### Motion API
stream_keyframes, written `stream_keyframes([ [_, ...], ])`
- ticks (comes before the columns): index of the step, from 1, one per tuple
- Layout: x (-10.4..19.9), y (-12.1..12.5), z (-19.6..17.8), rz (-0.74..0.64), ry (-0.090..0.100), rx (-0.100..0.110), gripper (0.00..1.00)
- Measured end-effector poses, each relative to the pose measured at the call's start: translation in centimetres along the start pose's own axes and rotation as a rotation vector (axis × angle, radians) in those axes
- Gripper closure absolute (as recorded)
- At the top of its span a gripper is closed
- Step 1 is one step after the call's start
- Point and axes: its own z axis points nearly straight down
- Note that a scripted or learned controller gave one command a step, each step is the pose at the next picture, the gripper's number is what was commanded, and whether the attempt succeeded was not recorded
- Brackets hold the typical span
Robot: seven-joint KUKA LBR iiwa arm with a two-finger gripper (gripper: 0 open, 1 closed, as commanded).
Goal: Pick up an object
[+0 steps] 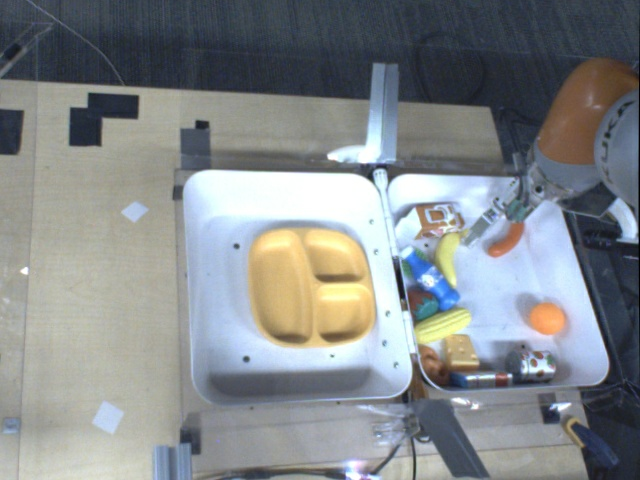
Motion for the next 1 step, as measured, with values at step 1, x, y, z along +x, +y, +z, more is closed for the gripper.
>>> stream_keyframes([
  [1, 9.36, 3.54, -1.94, 0.282, -0.012, -0.009, 0.0],
])
